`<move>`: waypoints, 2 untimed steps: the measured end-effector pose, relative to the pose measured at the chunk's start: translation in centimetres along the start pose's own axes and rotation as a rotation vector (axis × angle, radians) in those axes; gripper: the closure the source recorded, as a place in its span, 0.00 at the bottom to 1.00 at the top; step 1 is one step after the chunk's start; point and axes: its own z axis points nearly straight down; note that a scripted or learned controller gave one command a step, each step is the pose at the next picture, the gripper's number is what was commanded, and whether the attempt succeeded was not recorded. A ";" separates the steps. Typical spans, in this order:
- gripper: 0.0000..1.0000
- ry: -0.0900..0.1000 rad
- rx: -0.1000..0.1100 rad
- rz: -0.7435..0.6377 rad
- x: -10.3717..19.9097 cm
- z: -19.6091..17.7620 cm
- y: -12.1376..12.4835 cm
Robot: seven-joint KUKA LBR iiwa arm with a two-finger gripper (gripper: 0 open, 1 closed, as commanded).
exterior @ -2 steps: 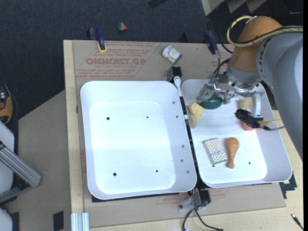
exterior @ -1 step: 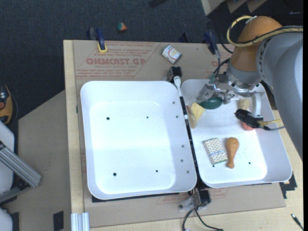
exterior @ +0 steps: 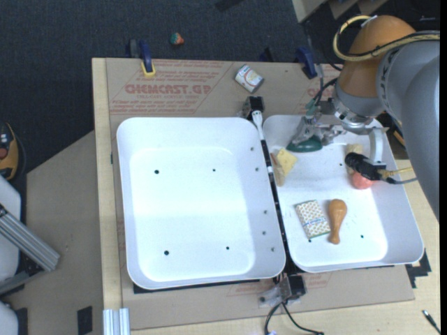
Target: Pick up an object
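The pincer [exterior: 312, 132] hangs low over the right bin's [exterior: 391, 246] far corner, a dark green object [exterior: 304, 145] just beneath it.

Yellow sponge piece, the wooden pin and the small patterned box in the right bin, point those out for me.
yellow sponge piece [exterior: 285, 162], camera view, its middle
wooden pin [exterior: 336, 220], camera view, mid-body
patterned box [exterior: 312, 218], camera view, top face

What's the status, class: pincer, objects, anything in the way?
Pincer low at right bin's far end, over green object. Yellow piece, patterned block, wooden drumstick, red item loose. Nothing blocking.
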 end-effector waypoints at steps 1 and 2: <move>1.00 0.002 -0.005 -0.005 5.2 -16.5 -3.5; 1.00 0.001 0.007 -0.001 4.9 -16.5 -3.6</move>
